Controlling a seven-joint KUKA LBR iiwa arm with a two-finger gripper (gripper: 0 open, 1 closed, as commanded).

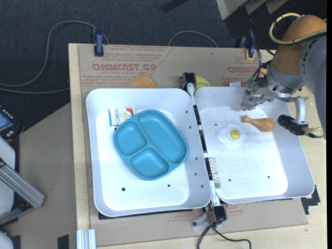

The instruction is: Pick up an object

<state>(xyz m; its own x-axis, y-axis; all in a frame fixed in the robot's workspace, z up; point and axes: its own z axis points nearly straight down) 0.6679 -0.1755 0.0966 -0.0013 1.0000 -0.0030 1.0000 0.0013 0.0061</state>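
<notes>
Your claw hangs just beyond the drumstick; its state cannot be told. The drumstick looks light, stiff, smooth: grip the thick middle.

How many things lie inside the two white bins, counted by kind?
Divided blue plate: 1
Small carton: 1
Toy fried egg: 1
Toy chicken drumstick: 1
Total: 4. The plate and carton are in the left bin, the egg and drumstick in the right bin.
</notes>
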